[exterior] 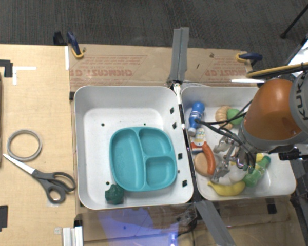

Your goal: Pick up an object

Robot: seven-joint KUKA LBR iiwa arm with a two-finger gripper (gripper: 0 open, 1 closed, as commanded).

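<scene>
Arm enters from the right; its orange band (271, 111) covers much of the right bin (285, 186), hiding whatever lies beneath. Gripper (227, 164) hangs low inside this bin, a tangle of metal and cables; cannot tell how far its pincer stands apart, nor whether it has hold of anything.

Relative to the gripper:
- Banana (227, 188) just below it, at the bin's near wall.
- Orange carrot-like piece (209, 158) just left, lying on a tan round item (200, 164).
- Blue bottle (196, 115) up-left, against the bin's left wall, label end hard to read.
- Pale round object (225, 114) and a green one (235, 115) above, partly cut off by the arm.
- Green bottle-like thing (255, 174) to the right, half hidden; identity unclear.

Left bin (92, 137), well left: teal divided tray (142, 159), small dark green lump (114, 194) at its near corner.

On the bench further left: scissors (41, 178), tape roll (24, 144).
</scene>
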